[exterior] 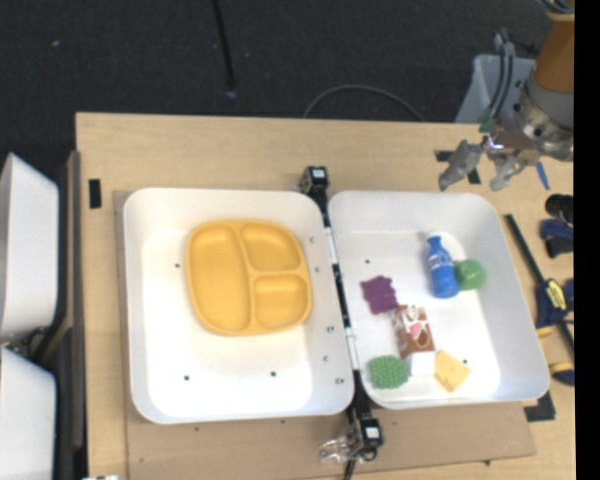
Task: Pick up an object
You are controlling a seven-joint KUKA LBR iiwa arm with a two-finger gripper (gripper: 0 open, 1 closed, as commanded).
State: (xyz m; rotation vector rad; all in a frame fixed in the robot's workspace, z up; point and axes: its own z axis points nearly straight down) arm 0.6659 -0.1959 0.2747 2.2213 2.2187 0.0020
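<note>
Camera view: blue bottle [440,266] lies in the right bin [370,218] near its 2 o'clock corner, touching a green ball [470,274], long axis running 12 to 6, cap toward 12. It sits at about 7 o'clock from the jaws [490,170], which hang spread, holding nothing, above the bin's far rim.

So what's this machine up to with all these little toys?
A grey robot arm's two-finger gripper hovers open above the far edge of the right white bin, holding nothing. That bin holds a blue bottle, green ball, purple piece, brown-and-white packet, green bumpy ball and yellow wedge. The left white bin holds a yellow divided plate.
</note>
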